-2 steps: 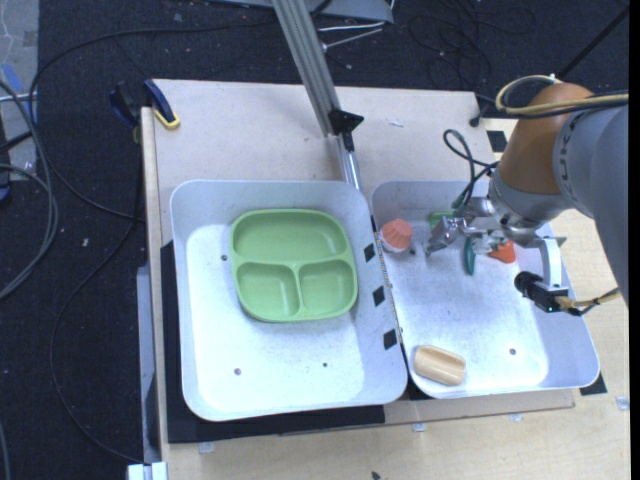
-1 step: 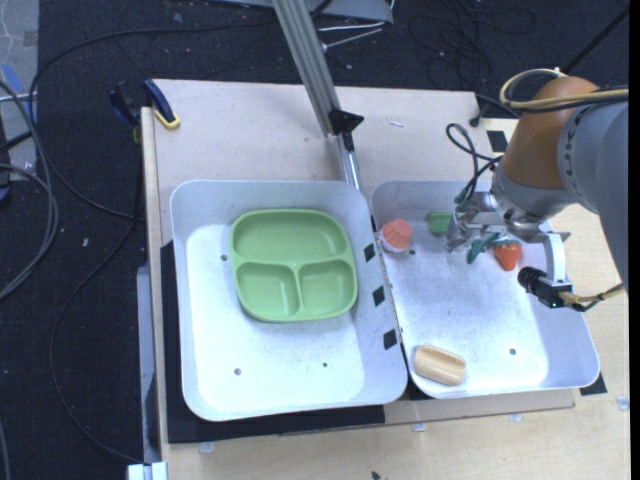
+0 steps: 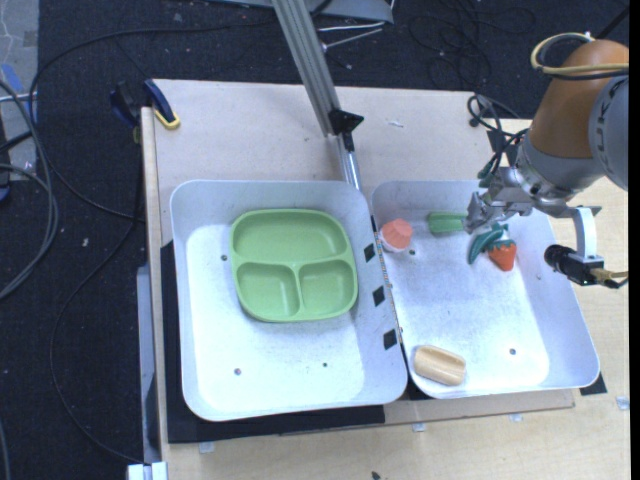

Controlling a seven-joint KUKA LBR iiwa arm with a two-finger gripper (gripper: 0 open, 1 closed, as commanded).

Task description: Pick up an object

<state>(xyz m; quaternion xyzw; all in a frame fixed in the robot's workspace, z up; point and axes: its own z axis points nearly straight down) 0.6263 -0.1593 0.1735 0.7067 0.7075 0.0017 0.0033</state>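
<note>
Your likeliest target, a small orange-red carrot-like toy (image 3: 503,256), lies in the right bin (image 3: 560,353) near its far right side, with its teal-green leafy end (image 3: 487,240) pointing toward the gripper. The gripper (image 3: 487,213) sits directly over that green end, low in the bin and touching or nearly touching it; you cannot tell from this angle whether its fingers are spread or pressed together, nor whether anything lies between them.

Just left of the gripper you have a green oblong piece (image 3: 446,223) lying flat, and further left a pink-orange round object (image 3: 398,234) close to the bin's left wall. A tan bread-roll shape (image 3: 439,365) rests at the near left corner, well apart from the rest.

The left bin (image 3: 200,368) holds a green divided tray (image 3: 295,265), upright, three compartments showing.
</note>
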